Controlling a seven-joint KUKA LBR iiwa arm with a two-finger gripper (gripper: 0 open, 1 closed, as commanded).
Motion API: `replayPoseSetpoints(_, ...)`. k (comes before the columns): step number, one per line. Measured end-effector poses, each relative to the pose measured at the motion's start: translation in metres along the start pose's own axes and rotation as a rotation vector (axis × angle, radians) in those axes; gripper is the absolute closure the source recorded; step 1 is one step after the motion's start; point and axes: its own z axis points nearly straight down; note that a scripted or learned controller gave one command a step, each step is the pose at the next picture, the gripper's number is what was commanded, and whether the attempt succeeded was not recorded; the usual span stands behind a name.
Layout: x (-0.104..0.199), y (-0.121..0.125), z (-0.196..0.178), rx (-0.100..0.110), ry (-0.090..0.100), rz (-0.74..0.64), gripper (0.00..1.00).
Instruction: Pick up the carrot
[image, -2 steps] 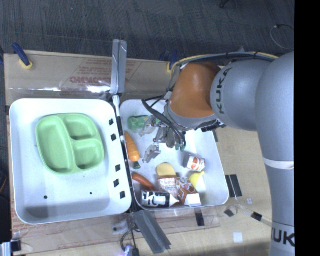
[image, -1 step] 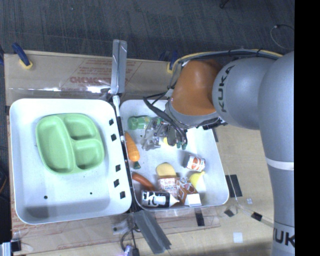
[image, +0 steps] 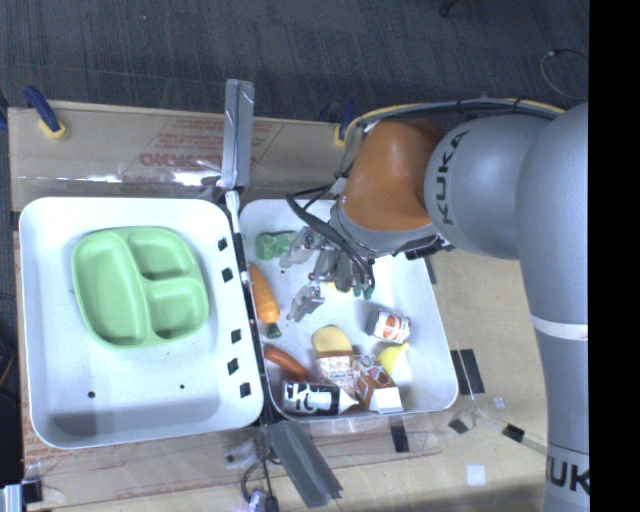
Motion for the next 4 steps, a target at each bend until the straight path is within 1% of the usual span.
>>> replayPoseSetpoints(1, 0.019, 0.050, -0.076, 0.001, 0.002, 0.033, 0.00)
replayPoseSetpoints(2, 0.061, 0.072, -0.075, 0.001, 0.005, 0.016, 0.00)
replayPoseSetpoints(3, 0.015, 0.112, -0.075, 0.001, 0.003, 0.087, 0.00)
replayPoseSetpoints(4, 0.091, 0.144, -0.075, 0.000, 0.005, -0.020, 0.00)
